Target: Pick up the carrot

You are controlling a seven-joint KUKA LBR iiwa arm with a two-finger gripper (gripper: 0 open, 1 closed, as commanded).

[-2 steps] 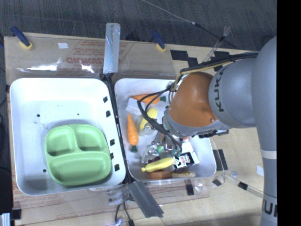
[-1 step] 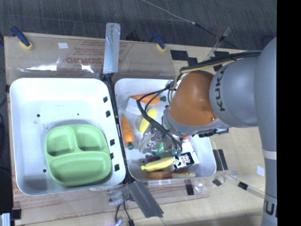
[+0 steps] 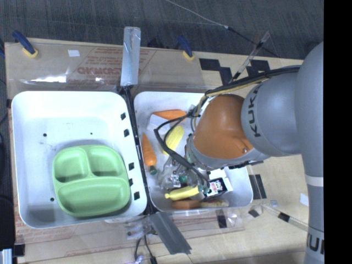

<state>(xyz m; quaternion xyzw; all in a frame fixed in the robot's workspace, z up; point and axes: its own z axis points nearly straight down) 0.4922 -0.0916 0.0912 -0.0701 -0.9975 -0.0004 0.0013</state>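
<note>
The carrot (image 3: pixel 148 150) is a slim orange piece lying lengthwise along the left wall of the right bin (image 3: pixel 144 104). My gripper (image 3: pixel 177 178) hangs low in that bin's front half, a short way right of and nearer than the carrot. It sits just above a yellow banana-like piece (image 3: pixel 184 192). The grey arm with its orange band (image 3: pixel 220 128) covers the middle and right of the bin and hides what lies under it.
Another orange piece (image 3: pixel 170 114) lies at the back of the right bin, with a yellow corn-like piece (image 3: pixel 175 137) beside the arm. A brownish item (image 3: pixel 190 204) rests against the front wall. The left bin (image 3: pixel 33 109) holds a green divided plate (image 3: pixel 89 180).
</note>
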